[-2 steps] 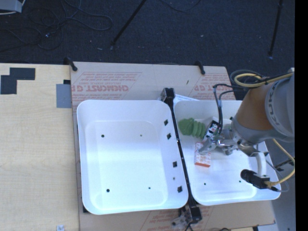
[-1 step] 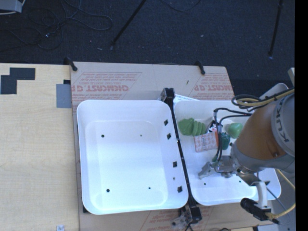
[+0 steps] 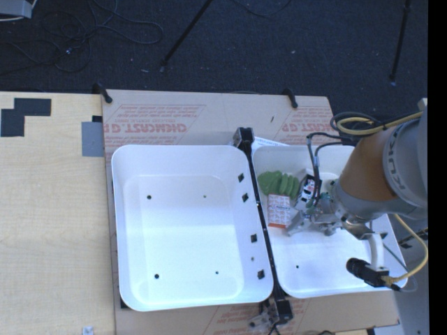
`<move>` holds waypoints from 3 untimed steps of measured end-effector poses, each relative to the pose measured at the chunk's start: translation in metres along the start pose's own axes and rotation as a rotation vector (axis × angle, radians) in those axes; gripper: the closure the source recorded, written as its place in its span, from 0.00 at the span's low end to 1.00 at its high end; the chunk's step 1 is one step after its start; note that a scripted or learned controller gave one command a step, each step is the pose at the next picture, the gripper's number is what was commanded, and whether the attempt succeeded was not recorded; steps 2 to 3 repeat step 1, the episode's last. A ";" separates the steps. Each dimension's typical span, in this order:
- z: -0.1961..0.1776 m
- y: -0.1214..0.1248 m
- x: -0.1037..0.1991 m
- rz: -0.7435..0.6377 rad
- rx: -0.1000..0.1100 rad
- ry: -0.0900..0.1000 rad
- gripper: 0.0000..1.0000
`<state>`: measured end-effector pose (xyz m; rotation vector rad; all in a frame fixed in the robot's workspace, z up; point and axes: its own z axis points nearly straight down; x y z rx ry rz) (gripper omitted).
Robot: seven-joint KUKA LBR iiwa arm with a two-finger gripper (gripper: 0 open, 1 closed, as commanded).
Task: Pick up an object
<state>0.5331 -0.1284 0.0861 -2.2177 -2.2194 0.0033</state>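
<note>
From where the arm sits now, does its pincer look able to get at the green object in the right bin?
Probably yes. The pincer hangs low inside the right bin, just beside the green object, which lies uncovered toward the far side by the divider. Only a red-and-white packet sits near it, not on top.

Arm [image 3: 380, 176] over right bin [image 3: 335, 281], green object [image 3: 278, 183], red-white packet [image 3: 279, 210] beside divider

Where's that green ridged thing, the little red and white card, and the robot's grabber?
green ridged thing [image 3: 279, 183]: camera view, middle of its ribbed top, right bin.
red and white card [image 3: 279, 210]: camera view, centre of its printed face.
gripper [image 3: 305, 223]: camera view, between its fingertips, low over the right bin.
</note>
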 end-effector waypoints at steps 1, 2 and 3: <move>0.000 0.070 0.005 -0.002 -0.001 -0.001 0.00; 0.000 0.070 0.005 -0.002 -0.001 -0.001 0.00; 0.000 0.070 0.005 -0.002 -0.001 -0.001 0.00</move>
